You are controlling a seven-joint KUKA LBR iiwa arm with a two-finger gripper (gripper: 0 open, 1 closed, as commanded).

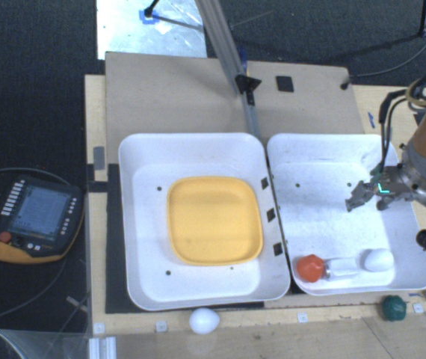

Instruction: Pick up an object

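White bins are sitting side by side: left bin carrying a yellow plate, right bin carrying an orange ball beside a white egg-shaped object. Tool is hovering above right bin; finger state cannot be told.

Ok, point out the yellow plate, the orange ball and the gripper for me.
yellow plate (215, 220), camera view, flat centre.
orange ball (309, 268), camera view, top of the ball.
gripper (362, 197), camera view, between the fingertips.
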